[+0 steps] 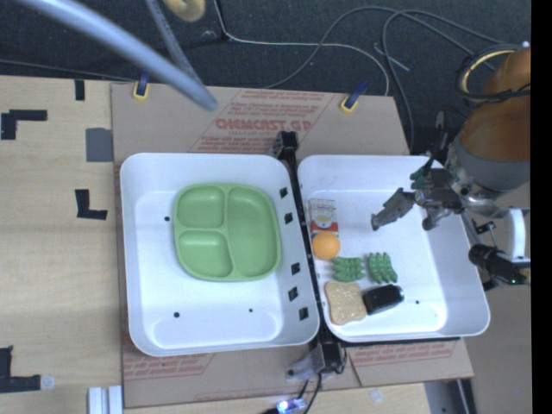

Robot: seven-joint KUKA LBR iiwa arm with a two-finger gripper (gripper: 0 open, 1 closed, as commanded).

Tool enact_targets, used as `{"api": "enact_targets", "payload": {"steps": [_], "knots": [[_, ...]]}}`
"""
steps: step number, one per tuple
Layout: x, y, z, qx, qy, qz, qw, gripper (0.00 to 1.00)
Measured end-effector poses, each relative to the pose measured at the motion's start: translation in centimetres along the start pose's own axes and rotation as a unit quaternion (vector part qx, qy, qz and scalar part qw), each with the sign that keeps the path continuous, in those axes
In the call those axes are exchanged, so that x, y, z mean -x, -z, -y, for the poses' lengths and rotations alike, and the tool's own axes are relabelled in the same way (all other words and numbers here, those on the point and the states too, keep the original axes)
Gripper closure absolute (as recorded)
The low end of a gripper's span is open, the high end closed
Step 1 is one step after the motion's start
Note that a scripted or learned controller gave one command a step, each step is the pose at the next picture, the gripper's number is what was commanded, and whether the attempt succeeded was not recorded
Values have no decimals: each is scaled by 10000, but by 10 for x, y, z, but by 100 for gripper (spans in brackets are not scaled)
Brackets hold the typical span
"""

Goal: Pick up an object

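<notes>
Over the right bin (448,317), tool (410,214) fingers spread apart, gripping nothing, arm (496,136) cut off at frame edge.

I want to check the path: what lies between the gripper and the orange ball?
In the camera view, bare white bin floor lies between the gripper and the orange ball.

— What does the bench carry?
— Light wooden bench (52,257) with black tape marks. A brown printed cardboard sheet (259,119) lies flat on it.
— And on the sheet?
— Two shallow white plastic bins, touching: left bin (142,257) and right bin (448,304), joined by a black clip strip (297,231).
</notes>
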State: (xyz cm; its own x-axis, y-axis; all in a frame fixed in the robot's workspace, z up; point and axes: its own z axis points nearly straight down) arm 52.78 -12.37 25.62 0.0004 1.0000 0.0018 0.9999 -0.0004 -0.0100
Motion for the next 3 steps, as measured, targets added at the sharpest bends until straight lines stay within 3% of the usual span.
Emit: {"api": "enact_targets", "payload": {"steps": [1,3], "knots": [[0,4,-2,45,10,9,10000,0],[1,-108,-6,5,2,4,10000,0]]}}
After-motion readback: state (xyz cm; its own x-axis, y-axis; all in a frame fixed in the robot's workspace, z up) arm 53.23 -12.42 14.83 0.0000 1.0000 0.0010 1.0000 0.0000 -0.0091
